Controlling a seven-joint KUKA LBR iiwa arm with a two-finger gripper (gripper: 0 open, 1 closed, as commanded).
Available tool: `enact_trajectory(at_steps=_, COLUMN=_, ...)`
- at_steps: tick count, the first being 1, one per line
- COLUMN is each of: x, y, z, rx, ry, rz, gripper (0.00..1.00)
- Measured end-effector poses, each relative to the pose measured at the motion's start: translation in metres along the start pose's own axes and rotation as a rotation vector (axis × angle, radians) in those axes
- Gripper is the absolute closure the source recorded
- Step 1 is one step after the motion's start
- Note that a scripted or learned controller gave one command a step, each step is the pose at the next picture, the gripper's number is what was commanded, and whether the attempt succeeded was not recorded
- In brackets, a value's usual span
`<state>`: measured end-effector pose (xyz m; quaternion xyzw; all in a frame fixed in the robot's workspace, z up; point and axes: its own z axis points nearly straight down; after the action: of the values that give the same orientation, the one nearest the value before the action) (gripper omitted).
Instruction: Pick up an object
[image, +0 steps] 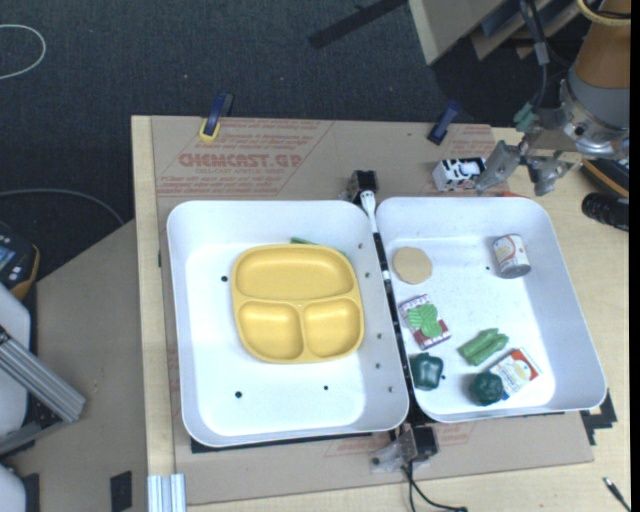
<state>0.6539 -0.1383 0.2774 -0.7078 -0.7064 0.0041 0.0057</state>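
Observation:
The right bin (560, 300) holds several small items: a tan round disc (412, 266), a small tin can (511, 254) lying on its side, a card with a green picture (424, 320), a light green pod (482, 346), two dark green lumps (427, 371) (487, 388) and a white and red packet (517, 369). My gripper (522, 170) hangs above the back rim of this bin, up and right of the can. It is open, with nothing between its fingers.
The left bin (200, 330) bears a yellow divided plate (297, 301) with a green scrap (303, 241) peeking out behind it. A black and white object (459, 172) sits on the cardboard just left of the gripper. Clamps (213, 118) (443, 124) grip the board's back edge.

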Motion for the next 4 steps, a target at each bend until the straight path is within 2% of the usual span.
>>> enact_trajectory(at_steps=1, x=0.0, y=0.002, z=-0.007, rx=-0.012, ry=-0.002, rz=-0.002, gripper=0.0)
enact_trajectory(at_steps=3, x=0.018, y=-0.003, z=0.1, rx=-0.006, ry=-0.001, rz=-0.002, gripper=0.0)
enact_trajectory(at_steps=4, x=0.015, y=0.003, z=0.162, rx=-0.005, ry=-0.001, rz=-0.002, gripper=0.0)
